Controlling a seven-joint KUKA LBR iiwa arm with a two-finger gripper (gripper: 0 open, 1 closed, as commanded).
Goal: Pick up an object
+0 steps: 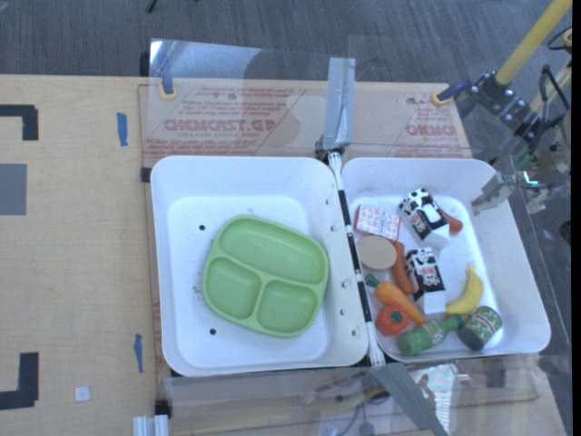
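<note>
The gripper [487, 195] sits at the right bin's [517, 243] upper right rim, hanging off the grey arm hardware at the frame's right side; whether its fingers are spread or pressed together, can't really tell, it's too small and cluttered there; nothing shows between them.

Closest stuff in that right bin is a black-and-white cow-print carton [421, 213] near the top, with a little orange piece [454, 224] just beside it; left of that lies a pink-and-white packet [376, 222], and under it a round tan disc [378, 253]; a second cow-print carton [425, 270] sits mid-bin, next to a carrot [399, 302]; a banana [467, 292] curves along the right side; down at the bottom there's a red-orange tomato-looking thing [392, 321], a green bottle [427, 336] and a green can [481, 326], all crowded together.

Further out, the left bin [182, 207] holds a light green divided plate [264, 275] with three compartments, sitting roughly in the middle; both bins rest on a wooden bench [73, 243].
</note>
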